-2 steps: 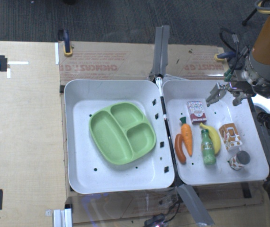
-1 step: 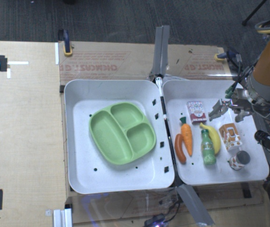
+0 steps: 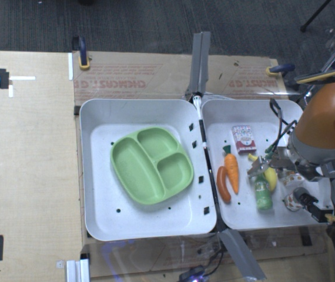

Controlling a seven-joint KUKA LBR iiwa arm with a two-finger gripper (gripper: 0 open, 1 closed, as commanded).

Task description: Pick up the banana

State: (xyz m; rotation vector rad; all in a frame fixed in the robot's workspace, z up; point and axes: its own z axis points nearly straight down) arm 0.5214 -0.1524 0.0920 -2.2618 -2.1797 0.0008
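The banana (image 3: 271, 180) is a small yellow piece in the right bin (image 3: 245, 217), just above a green bottle (image 3: 263, 196). Part of it is hidden under the arm's wrist. My gripper (image 3: 260, 168) is low in the right bin, right at the banana's left end and over the top of the bottle. The grey arm with its orange band (image 3: 326, 119) reaches in from the right and covers the bin's far right side. I cannot make out whether the banana is held.
In the right bin, an orange carrot (image 3: 232, 172) and a red sausage (image 3: 223, 185) lie left of the gripper. A red-and-white box (image 3: 244, 138) lies behind it. The left bin (image 3: 97, 175) holds a green divided plate (image 3: 151, 165).
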